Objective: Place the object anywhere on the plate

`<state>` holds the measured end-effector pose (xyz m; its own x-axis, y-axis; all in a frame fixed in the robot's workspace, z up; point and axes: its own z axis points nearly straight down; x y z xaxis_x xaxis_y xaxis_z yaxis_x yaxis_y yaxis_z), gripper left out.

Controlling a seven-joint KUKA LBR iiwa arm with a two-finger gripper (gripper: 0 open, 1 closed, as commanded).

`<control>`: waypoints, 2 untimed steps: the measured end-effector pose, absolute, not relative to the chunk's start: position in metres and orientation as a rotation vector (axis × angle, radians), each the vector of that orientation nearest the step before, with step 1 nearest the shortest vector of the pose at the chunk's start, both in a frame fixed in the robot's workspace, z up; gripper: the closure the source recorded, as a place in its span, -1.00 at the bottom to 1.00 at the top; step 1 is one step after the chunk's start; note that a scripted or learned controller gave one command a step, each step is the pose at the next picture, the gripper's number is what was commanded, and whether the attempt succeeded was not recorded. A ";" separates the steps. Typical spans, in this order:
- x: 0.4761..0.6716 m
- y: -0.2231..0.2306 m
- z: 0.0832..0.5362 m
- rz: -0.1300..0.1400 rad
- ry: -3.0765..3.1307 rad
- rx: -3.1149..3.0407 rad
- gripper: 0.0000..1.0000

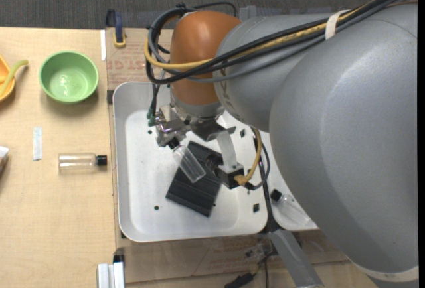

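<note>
A flat black ribbed block (191, 194) lies tilted in the middle of the left white bin (136, 214). My gripper (188, 163) hangs low over the bin, right at the block's upper edge, under the orange wrist band (199, 48). Whether it touches the block cannot be made out. The grey arm hides the right part of the bin. No plate can be made out.
On the wooden bench left of the bin stand a green bowl (68, 76) and a clear bottle with a black cap (81, 160) lying on its side. A small white strip (37, 144) lies nearby. A sliver of the right bin (292, 214) peeks out under the arm.
</note>
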<state>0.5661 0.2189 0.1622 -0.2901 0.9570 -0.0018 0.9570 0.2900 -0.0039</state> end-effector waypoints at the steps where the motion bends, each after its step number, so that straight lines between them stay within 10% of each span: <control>1: 0.621 0.129 0.197 0.004 -2.643 -1.700 1.00; 2: 0.569 0.173 0.165 0.006 -2.692 -1.615 1.00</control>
